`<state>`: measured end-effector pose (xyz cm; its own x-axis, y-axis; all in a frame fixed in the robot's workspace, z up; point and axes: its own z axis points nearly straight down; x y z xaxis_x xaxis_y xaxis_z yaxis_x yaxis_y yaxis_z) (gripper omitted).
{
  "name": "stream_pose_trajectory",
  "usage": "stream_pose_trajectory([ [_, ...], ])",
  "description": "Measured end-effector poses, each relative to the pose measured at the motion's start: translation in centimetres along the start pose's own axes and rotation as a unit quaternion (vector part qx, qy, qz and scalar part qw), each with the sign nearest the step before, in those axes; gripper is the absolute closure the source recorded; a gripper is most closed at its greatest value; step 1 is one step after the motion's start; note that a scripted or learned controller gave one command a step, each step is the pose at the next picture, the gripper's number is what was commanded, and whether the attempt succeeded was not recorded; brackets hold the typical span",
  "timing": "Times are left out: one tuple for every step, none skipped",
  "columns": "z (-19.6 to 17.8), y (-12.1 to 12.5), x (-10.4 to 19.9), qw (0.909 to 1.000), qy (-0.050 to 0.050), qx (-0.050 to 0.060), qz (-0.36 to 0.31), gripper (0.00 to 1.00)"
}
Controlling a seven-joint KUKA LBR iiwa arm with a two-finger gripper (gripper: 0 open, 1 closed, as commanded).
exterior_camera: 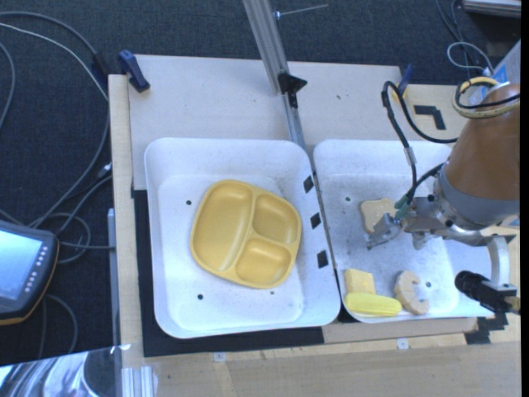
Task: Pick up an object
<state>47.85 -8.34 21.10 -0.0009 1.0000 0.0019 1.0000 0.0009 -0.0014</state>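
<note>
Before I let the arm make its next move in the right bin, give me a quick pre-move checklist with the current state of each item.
1. Gripper over the right white bin: ok.
2. Object within reach: ok, the tan irregular chunk lies right beside the gripper.
3. Chunk between the jaws: cannot tell.
4. Jaws open or shut: cannot tell.
5. Other pieces apart from the gripper: ok, the yellow banana-shaped piece and the tan round piece with holes lie at the near edge.
6. Yellow divided plate in the left white bin: ok.
</note>
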Motion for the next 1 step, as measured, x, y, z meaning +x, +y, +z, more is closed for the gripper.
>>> stream_pose_trajectory([
  [0.0, 0.01, -0.01, 1.0, 0.0, -0.001, 0.0, 0.0],
])
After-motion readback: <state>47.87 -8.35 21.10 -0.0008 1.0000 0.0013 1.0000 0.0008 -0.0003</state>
